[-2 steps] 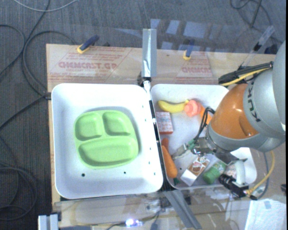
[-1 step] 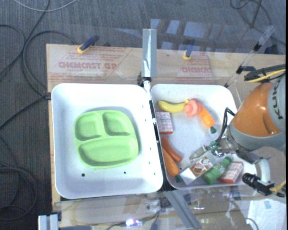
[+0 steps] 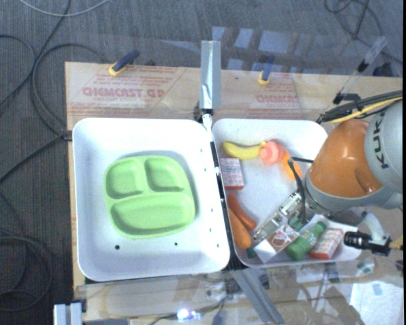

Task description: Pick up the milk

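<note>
A small white-and-red carton, which looks like the milk, lies by the left wall of the right bin. My gripper is low at the front of that bin, well below that carton. It hangs just left of a brown-and-white carton and right of an orange carrot. The arm's orange band covers the bin's right side. I see nothing held in the gripper.
A yellow banana and a pink toy lie at the back of the right bin. A green bottle and a red box sit at its front. The left bin holds a green divided tray.
</note>
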### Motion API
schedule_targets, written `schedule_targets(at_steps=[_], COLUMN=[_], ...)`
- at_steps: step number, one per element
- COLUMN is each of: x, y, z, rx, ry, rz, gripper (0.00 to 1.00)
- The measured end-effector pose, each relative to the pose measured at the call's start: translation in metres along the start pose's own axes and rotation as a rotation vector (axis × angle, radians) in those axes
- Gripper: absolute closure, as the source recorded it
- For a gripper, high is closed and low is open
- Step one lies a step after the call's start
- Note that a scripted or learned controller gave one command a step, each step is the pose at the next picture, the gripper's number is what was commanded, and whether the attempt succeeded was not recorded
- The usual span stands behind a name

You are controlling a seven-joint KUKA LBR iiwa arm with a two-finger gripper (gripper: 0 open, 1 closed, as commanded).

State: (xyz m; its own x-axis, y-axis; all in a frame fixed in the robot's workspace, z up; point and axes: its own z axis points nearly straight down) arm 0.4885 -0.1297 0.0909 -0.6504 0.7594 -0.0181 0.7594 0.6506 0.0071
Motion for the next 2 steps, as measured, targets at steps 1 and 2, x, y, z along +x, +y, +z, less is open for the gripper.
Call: schedule_targets(at_steps=[1,2], x=[0.0,0.064], y=[0.003,0.051], z=[-0.01,-0.093], rx=[-0.007,0.006], ry=[-0.001,0.019], rz=[-0.001,-0.06], gripper=[1.0,1.0])
